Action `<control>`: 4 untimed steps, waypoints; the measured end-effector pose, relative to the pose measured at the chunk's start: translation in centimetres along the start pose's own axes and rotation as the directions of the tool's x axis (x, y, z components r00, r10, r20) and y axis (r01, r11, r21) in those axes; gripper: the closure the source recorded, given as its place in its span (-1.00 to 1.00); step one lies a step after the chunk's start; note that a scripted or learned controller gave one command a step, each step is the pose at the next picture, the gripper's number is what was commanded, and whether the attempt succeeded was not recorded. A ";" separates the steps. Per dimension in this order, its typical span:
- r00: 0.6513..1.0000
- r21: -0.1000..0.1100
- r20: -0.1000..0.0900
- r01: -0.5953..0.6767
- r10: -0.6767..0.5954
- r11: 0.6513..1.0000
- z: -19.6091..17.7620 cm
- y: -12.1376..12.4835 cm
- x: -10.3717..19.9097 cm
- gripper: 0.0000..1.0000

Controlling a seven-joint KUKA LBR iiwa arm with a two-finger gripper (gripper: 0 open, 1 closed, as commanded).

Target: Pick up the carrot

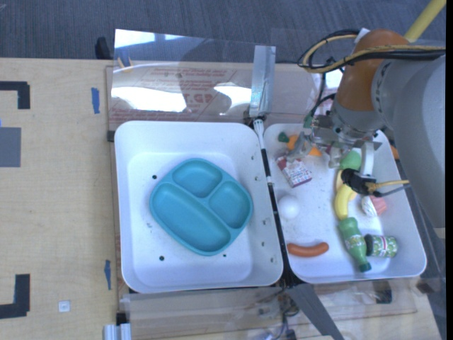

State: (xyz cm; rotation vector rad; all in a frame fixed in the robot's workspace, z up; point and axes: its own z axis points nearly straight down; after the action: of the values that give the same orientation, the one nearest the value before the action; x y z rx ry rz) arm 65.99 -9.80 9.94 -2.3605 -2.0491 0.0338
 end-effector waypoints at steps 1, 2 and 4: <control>0.978 0.026 -0.008 -0.209 0.209 0.978 1.2 -0.3 0.8 -1.00; 0.978 0.026 -0.008 -0.209 0.209 0.978 1.2 -0.3 0.8 -1.00; 0.977 -0.020 -0.016 -0.214 0.213 0.977 -0.5 0.7 0.9 1.00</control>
State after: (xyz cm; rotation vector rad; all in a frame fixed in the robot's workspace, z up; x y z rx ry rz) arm 66.82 -9.02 10.44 -2.5753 -1.7897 -0.0021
